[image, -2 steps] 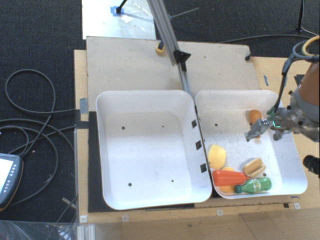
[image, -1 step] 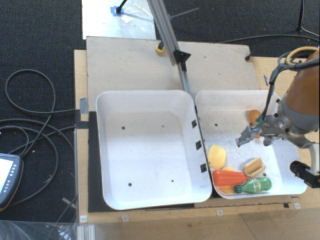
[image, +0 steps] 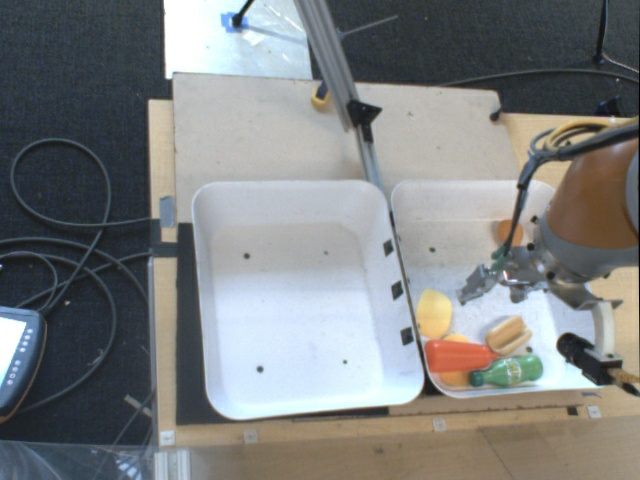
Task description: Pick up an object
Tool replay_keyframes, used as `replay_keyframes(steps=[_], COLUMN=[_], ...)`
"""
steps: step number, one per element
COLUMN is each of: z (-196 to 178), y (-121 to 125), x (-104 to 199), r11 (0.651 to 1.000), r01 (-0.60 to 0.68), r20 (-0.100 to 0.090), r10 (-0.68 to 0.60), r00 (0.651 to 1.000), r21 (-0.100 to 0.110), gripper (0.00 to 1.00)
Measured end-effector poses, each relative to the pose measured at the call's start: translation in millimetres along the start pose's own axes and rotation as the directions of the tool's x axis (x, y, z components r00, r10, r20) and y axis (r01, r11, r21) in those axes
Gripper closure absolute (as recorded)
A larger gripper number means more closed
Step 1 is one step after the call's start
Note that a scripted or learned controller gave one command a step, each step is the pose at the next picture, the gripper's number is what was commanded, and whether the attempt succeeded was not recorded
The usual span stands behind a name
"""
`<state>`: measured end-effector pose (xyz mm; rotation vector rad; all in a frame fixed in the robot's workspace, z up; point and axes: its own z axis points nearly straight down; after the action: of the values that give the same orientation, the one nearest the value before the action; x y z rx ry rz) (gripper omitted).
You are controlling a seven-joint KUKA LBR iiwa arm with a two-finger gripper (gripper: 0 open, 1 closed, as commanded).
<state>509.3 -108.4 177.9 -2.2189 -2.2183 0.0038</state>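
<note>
Gripper (image: 478,283) low inside the right bin (image: 445,203), reaching in from the orange-banded wrist. Fingers (image: 470,290) apart, a narrow gap, nothing between them. No object lifted yet; grasp not begun as far as visible.

Candidates all nearby: yellow pear-shaped toy fruit (image: 434,313) just below and left of the fingertips, apart from them. Hot dog toy (image: 508,334) below, slightly right. Red toy carrot (image: 458,355) and green bottle (image: 508,371) farther below, at the bin's near wall. Small orange item (image: 507,232) above right, partly hidden by the wrist.

Left: descend, close, lift.
</note>
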Motion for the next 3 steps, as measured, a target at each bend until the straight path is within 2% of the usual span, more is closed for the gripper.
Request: replay_keyframes(steps=[1, 2, 3], z=[61.1, 46.9, -16.4], y=[4.3, 6.2, 11.8], x=[4.4, 3.3, 1.3], r11=[1.0, 1.0, 1.0], r01=[0.001, 0.0, 0.006], r20=[-0.001, 0.001, 0.003], r10=[-0.001, 0.0, -0.006], r00=[1.0, 1.0, 1.0], r21=[0.001, -0.007, -0.013], gripper=[0.0, 1.0, 1.0])
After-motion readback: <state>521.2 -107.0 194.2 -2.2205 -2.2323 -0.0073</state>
